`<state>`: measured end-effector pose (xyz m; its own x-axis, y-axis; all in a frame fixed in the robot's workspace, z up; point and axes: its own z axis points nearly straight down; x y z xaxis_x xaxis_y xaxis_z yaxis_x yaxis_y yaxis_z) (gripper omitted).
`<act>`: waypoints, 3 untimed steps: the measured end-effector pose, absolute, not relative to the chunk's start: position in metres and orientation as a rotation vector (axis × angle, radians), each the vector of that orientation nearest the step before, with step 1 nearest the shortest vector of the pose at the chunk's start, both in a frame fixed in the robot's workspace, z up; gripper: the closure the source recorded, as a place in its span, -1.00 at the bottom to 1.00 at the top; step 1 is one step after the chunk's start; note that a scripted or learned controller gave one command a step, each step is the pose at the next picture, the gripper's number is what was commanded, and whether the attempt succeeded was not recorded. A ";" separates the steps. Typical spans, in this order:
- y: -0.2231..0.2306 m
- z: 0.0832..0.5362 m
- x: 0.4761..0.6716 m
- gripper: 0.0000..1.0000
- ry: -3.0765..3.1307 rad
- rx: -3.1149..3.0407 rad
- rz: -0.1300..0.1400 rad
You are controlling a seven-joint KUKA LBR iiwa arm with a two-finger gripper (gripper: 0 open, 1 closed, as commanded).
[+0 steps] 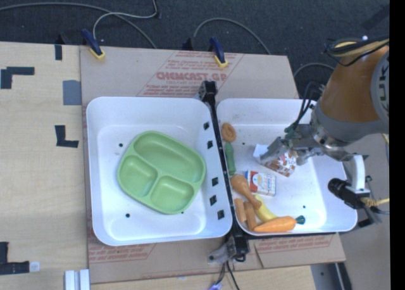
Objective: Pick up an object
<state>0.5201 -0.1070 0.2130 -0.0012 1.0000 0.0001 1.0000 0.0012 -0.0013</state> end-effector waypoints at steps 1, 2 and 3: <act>-0.147 0.109 0.575 -1.00 -2.240 -2.238 -0.017; -0.112 0.086 0.614 -1.00 -2.227 -2.222 -0.005; -0.112 0.097 0.614 1.00 -2.227 -2.223 -0.003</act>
